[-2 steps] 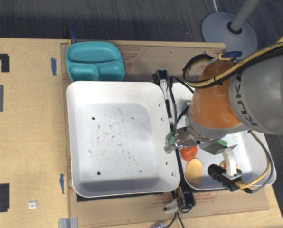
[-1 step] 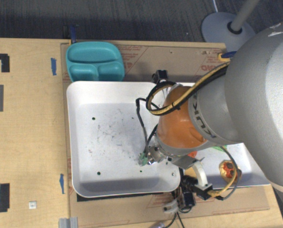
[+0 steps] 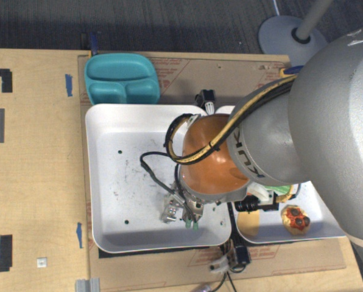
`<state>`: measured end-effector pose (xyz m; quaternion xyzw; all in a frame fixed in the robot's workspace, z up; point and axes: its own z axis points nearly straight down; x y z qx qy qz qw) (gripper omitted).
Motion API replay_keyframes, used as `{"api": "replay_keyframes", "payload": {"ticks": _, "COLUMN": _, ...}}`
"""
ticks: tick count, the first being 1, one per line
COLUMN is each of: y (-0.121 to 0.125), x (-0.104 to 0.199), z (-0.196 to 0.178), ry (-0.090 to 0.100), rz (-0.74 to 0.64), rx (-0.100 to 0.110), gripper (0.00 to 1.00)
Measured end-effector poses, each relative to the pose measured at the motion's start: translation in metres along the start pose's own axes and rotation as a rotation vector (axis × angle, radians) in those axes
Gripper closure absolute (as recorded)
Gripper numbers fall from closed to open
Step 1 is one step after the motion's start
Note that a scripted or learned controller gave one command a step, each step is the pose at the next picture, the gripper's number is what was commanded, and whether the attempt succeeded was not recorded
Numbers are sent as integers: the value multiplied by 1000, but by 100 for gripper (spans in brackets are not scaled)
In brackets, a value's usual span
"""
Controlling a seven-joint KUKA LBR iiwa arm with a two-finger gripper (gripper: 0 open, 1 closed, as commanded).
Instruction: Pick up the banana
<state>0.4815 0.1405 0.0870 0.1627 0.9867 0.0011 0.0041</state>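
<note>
Pale yellow bit, poss. the banana [image 3: 249, 224], in right bin [image 3: 327, 227], front-left corner.
Arm [image 3: 303, 132] hangs over it, hiding part. Red-yellow obj [image 3: 295, 219] just beside. Gripper [image 3: 183, 212] is low in left bin [image 3: 108, 163] nr front wall; open or closed, can't tell.

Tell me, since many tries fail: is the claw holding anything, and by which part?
Nothing shows between the tips of the claw, low over the left bin.

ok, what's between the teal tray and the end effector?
Camera view: only bare left bin floor, crossed by a black cable loop, between teal tray and end effector.
</note>
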Motion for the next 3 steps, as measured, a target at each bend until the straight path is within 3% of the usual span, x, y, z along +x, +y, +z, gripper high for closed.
{"api": "replay_keyframes", "payload": {"ticks": 1, "y": 23, "x": 8, "z": 1, "ry": 1, "rz": -49, "rx": 0, "gripper": 100}}
{"api": "replay_keyframes", "payload": {"ticks": 2, "y": 45, "x": -11, "z": 1, "ry": 7, "rz": 395, "rx": 3, "gripper": 100}}
{"api": "replay_keyframes", "payload": {"ticks": 3, "y": 78, "x": 0, "z": -69, "ry": 6, "rz": 395, "rx": 4, "gripper": 100}}
